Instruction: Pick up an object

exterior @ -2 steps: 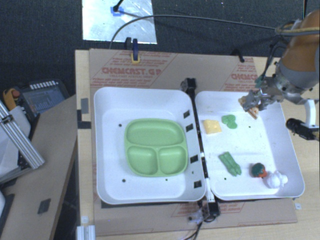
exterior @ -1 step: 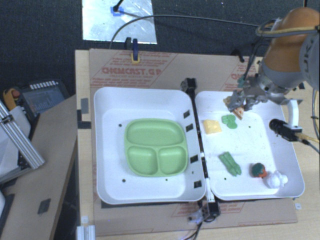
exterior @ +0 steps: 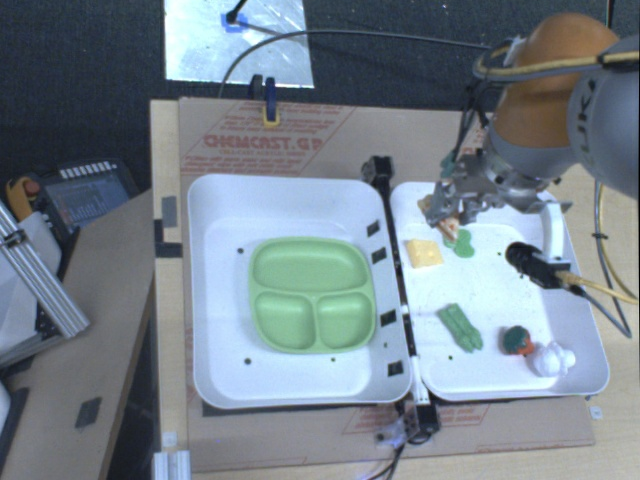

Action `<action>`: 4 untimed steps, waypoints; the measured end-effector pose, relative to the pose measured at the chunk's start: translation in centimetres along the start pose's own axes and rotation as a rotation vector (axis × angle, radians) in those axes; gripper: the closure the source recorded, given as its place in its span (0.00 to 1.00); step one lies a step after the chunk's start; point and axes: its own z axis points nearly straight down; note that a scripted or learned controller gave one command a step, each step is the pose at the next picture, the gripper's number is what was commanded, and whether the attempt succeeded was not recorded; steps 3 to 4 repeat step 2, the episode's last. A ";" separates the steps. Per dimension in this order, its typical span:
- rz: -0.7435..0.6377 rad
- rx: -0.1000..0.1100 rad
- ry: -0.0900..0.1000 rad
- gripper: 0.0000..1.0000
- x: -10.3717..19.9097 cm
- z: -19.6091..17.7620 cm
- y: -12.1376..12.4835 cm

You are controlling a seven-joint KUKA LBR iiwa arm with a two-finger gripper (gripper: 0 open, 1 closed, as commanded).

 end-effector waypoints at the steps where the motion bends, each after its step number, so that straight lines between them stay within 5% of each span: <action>1: 0.000 0.001 -0.001 1.00 5.2 -0.3 -0.5; 2: -0.001 0.002 0.000 1.00 11.2 0.0 -1.6; 4: -0.001 0.002 0.000 1.00 11.2 0.0 -1.6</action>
